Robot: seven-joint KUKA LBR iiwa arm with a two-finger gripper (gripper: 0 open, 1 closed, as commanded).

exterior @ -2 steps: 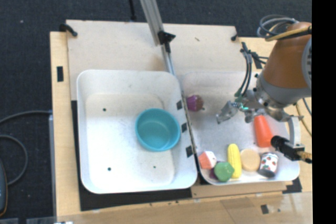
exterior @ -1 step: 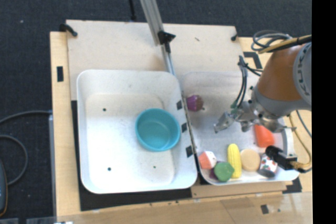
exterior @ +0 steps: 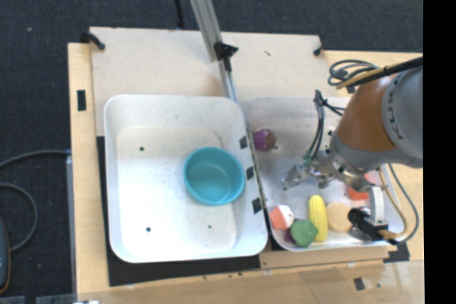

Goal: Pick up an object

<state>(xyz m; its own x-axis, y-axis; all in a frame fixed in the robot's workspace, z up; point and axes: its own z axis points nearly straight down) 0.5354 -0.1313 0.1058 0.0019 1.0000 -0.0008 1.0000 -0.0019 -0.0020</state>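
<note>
The arm (exterior: 377,121), grey with its orange band, rises highest toward the lens, so you see it first: it reaches in from the right and hangs over the right-hand bin (exterior: 285,110). Its gripper (exterior: 308,174) sits low over the middle of that bin, and you can make out its two thin fingers (exterior: 292,178) spread apart with nothing between them, so treat it as unloaded. Your candidates lie just below it along the bin's near edge: a yellow corn-like piece (exterior: 318,216) standing on end, a green lump (exterior: 304,232) touching its foot, a red-and-white piece (exterior: 282,216) just to the left, and a pale tan round thing (exterior: 338,217) to the right. A small purple object (exterior: 263,139) sits apart, up by the divider. In the left bin (exterior: 128,117) a teal bowl (exterior: 214,176) rests alone near the inner wall. My guess is that these are hollow plastic toys: light, stiff, smooth and a bit slippery, likely to skate or roll if you nudge them. The yellow piece looks the best bet; close across its narrow width near the middle, not its tapered ends. Watch the crowding, since a finger coming down beside it could land on the green lump. The purple one stands free, but it is small and close to the wall.
</note>
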